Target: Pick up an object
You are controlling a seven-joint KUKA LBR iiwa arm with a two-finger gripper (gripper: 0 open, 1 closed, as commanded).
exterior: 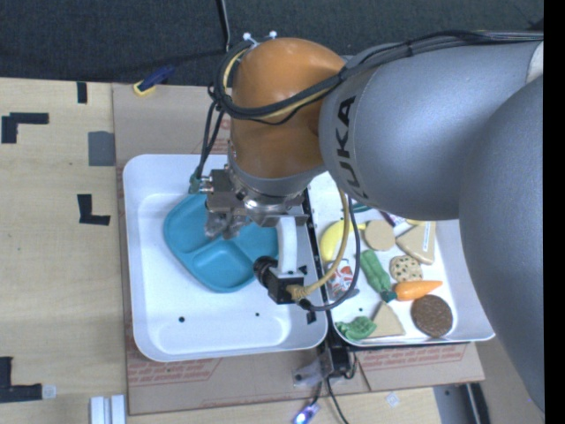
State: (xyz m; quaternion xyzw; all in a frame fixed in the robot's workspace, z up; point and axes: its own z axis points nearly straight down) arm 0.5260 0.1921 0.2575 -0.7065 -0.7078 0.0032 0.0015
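The arm's orange band and grey wrist hang over the left bin (150, 237), covering its right half. Below the wrist sits a blue two-part dish (205, 247), lying flat in the left bin. The gripper (231, 221) is over the dish's upper right part, seen from above. The right bin (468, 325) holds several toy foods: a yellow banana (333, 238), a green pickle (376, 272), an orange carrot (418, 289), a spotted cookie (405, 267), a brown round biscuit (433, 314) and a green leafy piece (357, 329).
The arm's big grey link crosses the upper right and hides the far part of the right bin. Black cables run down from the wrist to the gap between the bins. Brown cardboard (221, 374) lies under both bins.
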